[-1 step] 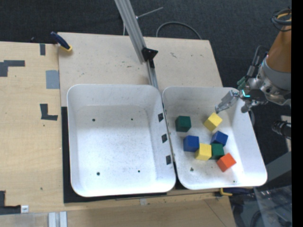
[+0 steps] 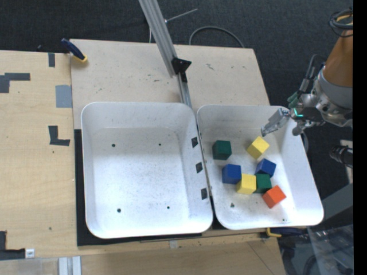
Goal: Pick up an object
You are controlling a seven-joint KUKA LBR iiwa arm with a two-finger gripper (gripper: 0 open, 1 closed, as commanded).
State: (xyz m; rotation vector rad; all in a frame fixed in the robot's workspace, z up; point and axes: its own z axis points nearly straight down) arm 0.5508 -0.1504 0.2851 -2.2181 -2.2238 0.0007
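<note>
we see the gripper (image 2: 285, 122) above the right bin's (image 2: 301, 171) far rim, fingers apart, holding nothing, near a yellow cube (image 2: 258, 147).

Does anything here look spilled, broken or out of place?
Nothing looks spilled or broken. All seven cubes sit inside the right bin, loosely jumbled at odd angles; a yellow cube touches a blue cube. The only stray item is a blue-and-yellow clamp lying on the bench.
</note>
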